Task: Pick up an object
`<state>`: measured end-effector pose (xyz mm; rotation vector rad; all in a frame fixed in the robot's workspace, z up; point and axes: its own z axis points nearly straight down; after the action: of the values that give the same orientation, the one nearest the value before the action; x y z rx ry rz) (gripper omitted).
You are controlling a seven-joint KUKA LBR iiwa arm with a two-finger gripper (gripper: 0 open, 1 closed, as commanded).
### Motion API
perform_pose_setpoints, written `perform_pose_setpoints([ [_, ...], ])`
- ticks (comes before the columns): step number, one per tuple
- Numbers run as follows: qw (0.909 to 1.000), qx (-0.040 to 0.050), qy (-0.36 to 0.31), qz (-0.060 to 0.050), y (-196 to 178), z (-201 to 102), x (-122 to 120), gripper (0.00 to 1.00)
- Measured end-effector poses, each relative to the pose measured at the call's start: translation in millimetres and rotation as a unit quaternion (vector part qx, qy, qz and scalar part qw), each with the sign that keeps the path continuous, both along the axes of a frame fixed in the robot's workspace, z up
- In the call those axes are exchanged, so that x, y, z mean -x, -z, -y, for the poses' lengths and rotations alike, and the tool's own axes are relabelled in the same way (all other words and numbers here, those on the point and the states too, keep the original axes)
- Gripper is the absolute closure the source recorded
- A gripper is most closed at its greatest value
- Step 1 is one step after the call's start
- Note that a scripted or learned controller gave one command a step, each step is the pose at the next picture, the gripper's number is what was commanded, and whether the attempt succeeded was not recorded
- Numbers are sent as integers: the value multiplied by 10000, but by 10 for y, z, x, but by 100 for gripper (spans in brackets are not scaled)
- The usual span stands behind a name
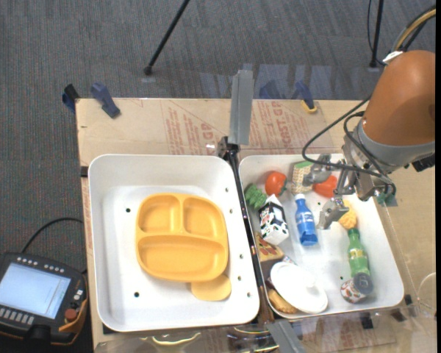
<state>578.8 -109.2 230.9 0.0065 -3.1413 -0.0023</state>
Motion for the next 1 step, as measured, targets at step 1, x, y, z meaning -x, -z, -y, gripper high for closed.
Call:
perform_pose_setpoints([
  [1, 9999, -10, -166, -45, 897, 202, 108, 0],
])
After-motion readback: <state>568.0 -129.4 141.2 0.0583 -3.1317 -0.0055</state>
